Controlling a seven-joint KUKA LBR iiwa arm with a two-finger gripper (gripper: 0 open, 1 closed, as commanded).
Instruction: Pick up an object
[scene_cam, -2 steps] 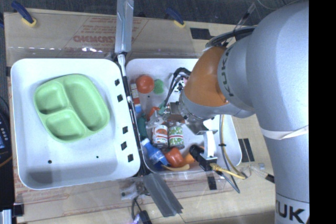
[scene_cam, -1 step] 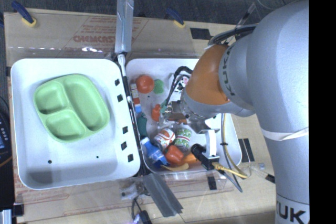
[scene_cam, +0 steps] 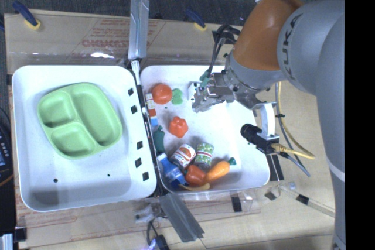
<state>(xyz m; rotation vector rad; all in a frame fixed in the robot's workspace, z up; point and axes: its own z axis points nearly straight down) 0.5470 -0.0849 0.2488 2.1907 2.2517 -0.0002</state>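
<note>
pincer: the grey metal two-finger gripper (scene_cam: 202, 99) hangs low in the right bin; whether released or clenched, i cannot tell.
nearest thing: small round orange-red plastic tomato (scene_cam: 161, 93), just to its left.
handling: looks light, stiff, slick; likely best pinched across its middle.
</note>
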